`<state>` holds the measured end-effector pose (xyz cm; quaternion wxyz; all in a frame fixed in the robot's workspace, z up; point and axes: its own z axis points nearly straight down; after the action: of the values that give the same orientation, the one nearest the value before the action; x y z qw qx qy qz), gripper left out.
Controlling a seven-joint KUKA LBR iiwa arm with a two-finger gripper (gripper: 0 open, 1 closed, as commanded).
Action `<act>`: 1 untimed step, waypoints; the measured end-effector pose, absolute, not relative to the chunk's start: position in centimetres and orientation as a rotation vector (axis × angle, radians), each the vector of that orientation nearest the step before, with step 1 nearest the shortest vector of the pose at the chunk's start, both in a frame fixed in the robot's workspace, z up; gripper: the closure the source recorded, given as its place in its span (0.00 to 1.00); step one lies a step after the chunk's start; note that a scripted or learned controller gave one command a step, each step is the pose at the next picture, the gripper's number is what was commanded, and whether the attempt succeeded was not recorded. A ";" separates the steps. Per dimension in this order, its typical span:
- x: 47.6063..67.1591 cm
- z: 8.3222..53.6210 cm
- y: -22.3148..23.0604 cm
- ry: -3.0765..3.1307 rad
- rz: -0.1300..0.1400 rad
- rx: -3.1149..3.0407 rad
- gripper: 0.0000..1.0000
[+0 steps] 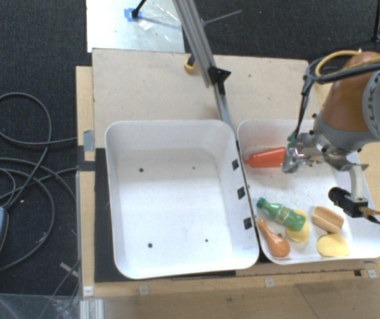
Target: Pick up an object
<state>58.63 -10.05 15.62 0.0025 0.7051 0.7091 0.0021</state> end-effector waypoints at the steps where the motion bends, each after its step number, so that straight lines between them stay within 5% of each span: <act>1: 58.7 20.6 -9.1 2.224 0.007 2.211 1.00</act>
<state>58.70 -9.11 20.61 0.0027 0.7049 0.7093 0.0023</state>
